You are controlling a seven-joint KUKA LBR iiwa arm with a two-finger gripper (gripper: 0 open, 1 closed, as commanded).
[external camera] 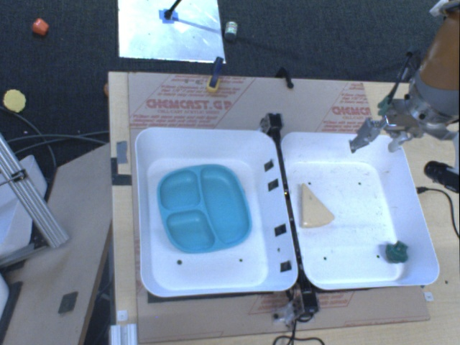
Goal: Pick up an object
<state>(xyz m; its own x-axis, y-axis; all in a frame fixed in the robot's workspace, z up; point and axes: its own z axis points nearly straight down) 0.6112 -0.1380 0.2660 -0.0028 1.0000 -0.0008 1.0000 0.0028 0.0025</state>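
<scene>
**Bins and contents, gripper over right bin's far edge**

Left bin: holds one blue divided tray, three compartments, lying flat near the bin's middle. Nothing is in the tray's compartments.

Right bin: holds a tan wedge-shaped piece, flat on the floor near the left wall, and a small dark green object near the right front corner. The two are well apart.

Gripper: hangs above the right bin's far right corner, at the end of the arm. Fingers are apart, with nothing between them. Both objects lie untouched, well away from the gripper.

Both bins sit on the worktop.
</scene>
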